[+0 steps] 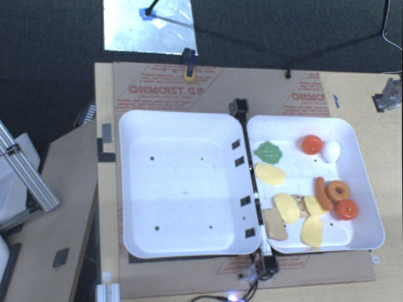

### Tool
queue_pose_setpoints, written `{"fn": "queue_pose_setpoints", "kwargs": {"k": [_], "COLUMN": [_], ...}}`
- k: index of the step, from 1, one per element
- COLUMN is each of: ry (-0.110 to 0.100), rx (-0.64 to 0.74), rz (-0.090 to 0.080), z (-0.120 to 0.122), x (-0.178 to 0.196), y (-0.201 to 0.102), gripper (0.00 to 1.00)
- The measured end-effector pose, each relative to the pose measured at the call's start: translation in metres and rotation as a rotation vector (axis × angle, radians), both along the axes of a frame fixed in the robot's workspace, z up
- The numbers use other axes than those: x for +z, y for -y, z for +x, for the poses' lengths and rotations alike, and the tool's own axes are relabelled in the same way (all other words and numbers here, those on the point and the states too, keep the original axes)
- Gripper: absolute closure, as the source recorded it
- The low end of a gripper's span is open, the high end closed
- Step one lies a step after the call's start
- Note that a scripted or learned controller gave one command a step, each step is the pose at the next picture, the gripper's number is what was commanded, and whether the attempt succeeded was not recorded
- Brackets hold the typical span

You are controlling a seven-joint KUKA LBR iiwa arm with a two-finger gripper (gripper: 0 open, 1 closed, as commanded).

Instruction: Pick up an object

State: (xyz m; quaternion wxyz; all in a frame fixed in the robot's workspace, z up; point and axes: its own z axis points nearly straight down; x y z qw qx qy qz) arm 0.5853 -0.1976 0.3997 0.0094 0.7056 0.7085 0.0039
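Two white bins, food lying in the right bin [362, 168].
I am counting four yellow pieces [269, 173], two tomatoes [312, 145], one egg [331, 151]; my gripper's grip I cannot tell.

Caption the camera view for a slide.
Toy food clusters in the right bin: green leaf, tomato, egg, doughnut.

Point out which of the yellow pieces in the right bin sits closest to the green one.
The pale yellow oval directly below the green leafy piece, near the divider. The other yellow pieces lie further down, toward the bin's near edge.
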Motion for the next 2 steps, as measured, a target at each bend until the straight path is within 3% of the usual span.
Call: {"fn": "queue_pose_setpoints", "kwargs": {"k": [1,2], "ry": [-0.016,-0.013], "rx": [0.003,0.001], "rz": [0.007,0.005], "z": [0.071,0.084], "x": [-0.022,0.004], "y": [0.001,0.003], "gripper": [1.0,1.0]}}
